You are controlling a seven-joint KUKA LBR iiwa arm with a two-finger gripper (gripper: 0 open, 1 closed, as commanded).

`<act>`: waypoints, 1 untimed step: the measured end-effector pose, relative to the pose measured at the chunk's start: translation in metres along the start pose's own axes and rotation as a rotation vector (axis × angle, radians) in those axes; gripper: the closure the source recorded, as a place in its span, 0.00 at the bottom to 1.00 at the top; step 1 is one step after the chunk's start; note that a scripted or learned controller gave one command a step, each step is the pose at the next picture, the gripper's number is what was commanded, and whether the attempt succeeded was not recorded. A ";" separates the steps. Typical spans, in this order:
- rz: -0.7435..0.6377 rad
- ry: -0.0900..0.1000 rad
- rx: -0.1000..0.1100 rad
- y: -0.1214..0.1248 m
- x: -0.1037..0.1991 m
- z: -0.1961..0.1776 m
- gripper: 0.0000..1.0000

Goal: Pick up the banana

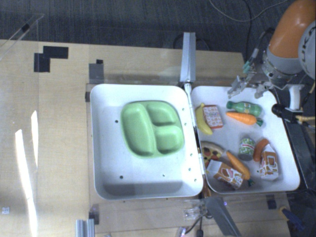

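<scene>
Item: banana [202, 120], unpicked; approach stage.
Located at left edge of right bin [291, 179], beside snack packet [213, 116]. Gripper [245, 81] is held above bin's far rim, nothing gripped; jaw opening cannot be told. Leftward travel and descent are judged required.

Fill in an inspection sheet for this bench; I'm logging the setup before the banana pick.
Surface: wooden bench bearing two white bins.
Job's things: banana in right bin, by its left wall, touching a small packet.
Clutter: green bottle, carrot, pizza slice, cartons; green tray in left bin.
Grippers: gripper above right bin's far edge, apart from banana.
Cables: black loop on floor.
Surroundings: dark carpet.
</scene>
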State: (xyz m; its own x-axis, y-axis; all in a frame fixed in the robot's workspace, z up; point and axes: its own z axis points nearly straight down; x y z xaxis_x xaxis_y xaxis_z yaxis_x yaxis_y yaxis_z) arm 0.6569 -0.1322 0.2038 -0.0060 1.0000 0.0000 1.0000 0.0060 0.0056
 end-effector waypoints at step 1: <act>-0.284 -0.004 -0.018 -0.043 0.016 0.107 0.00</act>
State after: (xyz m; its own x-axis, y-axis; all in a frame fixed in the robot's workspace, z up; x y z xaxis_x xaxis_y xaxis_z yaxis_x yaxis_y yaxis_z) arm 0.6146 -0.1166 0.0965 -0.2857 0.9583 -0.0078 0.9580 0.2858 0.0229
